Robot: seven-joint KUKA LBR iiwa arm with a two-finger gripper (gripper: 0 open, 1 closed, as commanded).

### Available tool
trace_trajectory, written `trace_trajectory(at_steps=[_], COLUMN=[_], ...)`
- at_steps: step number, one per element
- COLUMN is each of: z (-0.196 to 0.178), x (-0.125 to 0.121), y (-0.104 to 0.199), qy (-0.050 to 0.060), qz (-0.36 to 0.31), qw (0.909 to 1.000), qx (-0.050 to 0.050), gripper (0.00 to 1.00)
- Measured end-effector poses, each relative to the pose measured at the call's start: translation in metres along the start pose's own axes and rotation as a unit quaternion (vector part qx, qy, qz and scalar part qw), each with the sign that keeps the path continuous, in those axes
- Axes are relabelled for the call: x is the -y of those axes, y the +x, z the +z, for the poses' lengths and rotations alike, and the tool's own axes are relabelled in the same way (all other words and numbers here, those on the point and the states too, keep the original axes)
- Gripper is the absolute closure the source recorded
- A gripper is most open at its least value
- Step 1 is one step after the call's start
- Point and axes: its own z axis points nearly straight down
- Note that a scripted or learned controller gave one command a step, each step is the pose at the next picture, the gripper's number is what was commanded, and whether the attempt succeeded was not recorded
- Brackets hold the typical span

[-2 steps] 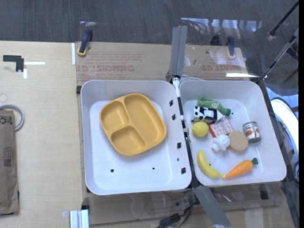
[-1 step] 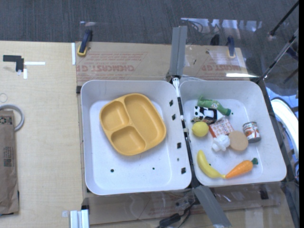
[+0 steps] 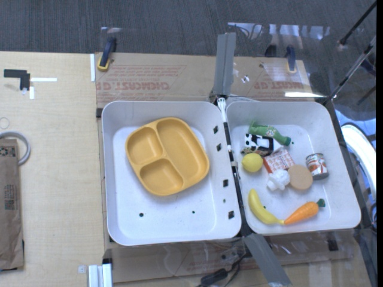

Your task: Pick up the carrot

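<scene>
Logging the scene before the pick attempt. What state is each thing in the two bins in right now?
Carrot: lying flat near the right bin's front edge, tip touching the banana, not gripped.
Banana: lying flat, curved, left of the carrot.
Lemon: resting loose.
Can: on its side.
Tray: yellow, right way up in the left bin.
Cow toy: lying among the pile.
Green toy: lying at the back.

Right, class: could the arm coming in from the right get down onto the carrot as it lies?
Probably yes. The carrot lies uncovered near the front of the right bin, nothing on top; only the banana touches its tip.
</scene>
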Motion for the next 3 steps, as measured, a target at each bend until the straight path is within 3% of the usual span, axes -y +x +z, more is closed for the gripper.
trace_trajectory(at_steps=[1,2,3], z=[0.0005,0.0008,0.0008], x=[-0.0097,-0.0097,-0.0115], y=[0.0052,0.0052,0.002], qy=[-0.002,-0.002,-0.002], qz=[-0.119,-0.25,-0.423], qw=[0.9929,0.9682,0.9062], qx=[0.0,0.001,0.001], gripper=[0.0,0.0,0.0])
